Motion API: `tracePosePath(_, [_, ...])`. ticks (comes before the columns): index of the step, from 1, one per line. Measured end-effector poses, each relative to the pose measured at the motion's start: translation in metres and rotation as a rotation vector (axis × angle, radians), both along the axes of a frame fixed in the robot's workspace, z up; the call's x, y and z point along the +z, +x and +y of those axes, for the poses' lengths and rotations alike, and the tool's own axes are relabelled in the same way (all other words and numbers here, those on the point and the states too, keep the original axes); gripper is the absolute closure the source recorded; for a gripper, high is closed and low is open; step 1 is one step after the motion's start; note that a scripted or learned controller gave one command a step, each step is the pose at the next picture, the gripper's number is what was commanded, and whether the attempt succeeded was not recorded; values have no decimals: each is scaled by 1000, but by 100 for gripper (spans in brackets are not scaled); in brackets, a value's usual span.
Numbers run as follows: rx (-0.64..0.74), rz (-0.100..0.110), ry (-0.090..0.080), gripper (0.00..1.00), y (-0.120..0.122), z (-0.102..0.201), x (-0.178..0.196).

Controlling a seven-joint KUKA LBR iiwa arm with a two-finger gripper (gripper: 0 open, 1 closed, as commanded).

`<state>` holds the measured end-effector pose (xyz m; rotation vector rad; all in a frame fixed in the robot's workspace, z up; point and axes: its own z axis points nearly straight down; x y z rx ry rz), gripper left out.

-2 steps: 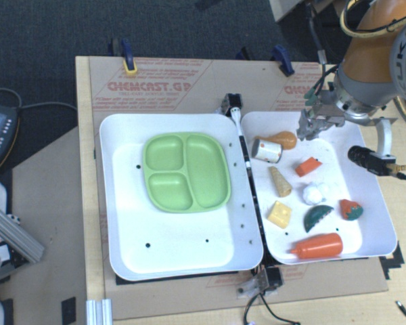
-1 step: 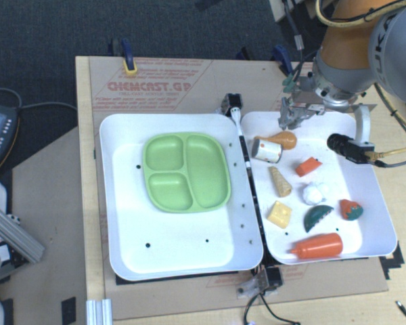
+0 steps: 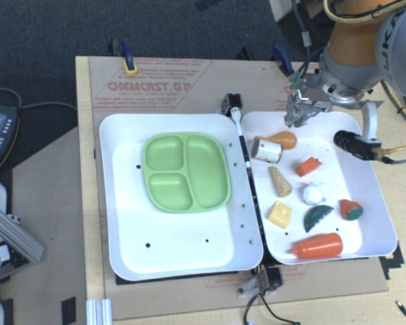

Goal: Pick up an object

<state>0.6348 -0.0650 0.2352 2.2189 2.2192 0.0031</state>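
**Q:** Objects for picking — where are they, and how is the arm placed?

**A:** They lie in the right bin point(image 3: 379, 202). The arm point(image 3: 365, 32), grey with an orange band, reaches in from the right and hangs over that bin's far edge, wrist pointing down. Its gripper point(image 3: 299, 117) sits just above the far left corner. The fingers look close together with nothing between them, though they are small and dark, so I cannot tell for certain how far apart they stand.

**Q:** What lies where, biggest first?

**A:** In the left bin point(image 3: 122, 249), a green divided plate point(image 3: 187, 172) rests toward the far side. In the right bin, a red-orange carrot shape point(image 3: 318, 246) lies along the near edge. An orange pear-like piece point(image 3: 281, 140) lies just below the gripper, near but apart from it, touching a white cylinder point(image 3: 267, 150). A tan wedge point(image 3: 279, 181) sits mid-left, a yellow cheese block point(image 3: 280, 214) nearer the front. A dark green slice point(image 3: 318, 216), a red strawberry shape point(image 3: 351, 209), a small red block point(image 3: 308, 166) and a white ball point(image 3: 314, 194) fill the middle and right.
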Motion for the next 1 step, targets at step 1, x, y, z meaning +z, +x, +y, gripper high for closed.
tracePosePath(1, [-1,1,-1,100,3,-8,-5])
